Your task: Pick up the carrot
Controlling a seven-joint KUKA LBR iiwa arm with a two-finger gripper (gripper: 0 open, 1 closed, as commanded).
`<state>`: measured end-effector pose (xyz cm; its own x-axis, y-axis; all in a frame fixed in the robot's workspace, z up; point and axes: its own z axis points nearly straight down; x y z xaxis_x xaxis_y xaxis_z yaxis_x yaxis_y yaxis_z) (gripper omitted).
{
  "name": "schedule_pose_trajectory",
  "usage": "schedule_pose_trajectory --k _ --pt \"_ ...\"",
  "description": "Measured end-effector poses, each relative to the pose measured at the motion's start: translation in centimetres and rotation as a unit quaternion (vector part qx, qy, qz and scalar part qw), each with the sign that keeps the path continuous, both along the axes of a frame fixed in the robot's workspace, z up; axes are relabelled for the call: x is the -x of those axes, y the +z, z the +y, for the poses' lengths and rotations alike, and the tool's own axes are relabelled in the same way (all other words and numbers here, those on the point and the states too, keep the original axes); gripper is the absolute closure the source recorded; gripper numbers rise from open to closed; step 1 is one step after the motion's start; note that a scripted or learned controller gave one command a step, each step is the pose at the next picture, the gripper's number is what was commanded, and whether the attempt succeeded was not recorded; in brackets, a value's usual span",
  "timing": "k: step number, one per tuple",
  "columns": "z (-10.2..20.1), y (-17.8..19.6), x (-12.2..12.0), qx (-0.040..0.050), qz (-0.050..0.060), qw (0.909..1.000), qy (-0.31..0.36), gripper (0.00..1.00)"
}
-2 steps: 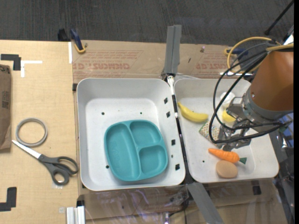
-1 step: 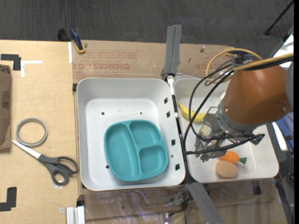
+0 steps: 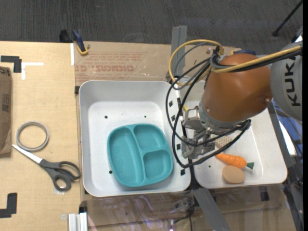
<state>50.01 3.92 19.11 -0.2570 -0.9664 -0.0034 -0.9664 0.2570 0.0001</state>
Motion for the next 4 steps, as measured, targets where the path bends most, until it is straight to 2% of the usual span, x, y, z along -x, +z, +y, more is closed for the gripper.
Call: schedule_pose_trajectory --k 1,2,3,4 --pt "11.6 1.1 2.2 0.0 0.0 0.9994 -0.033 1.0" --pt "0.1 0.0 2.2 0.001 0.001 0.9313 -0.364 1.0" --pt "5.6 0.0 1.4 0.0004 0.0 0.9614 -0.275 1.0" --pt "5.6 0.0 1.4 0.0005 0.0 0.9614 -0.275 0.0"
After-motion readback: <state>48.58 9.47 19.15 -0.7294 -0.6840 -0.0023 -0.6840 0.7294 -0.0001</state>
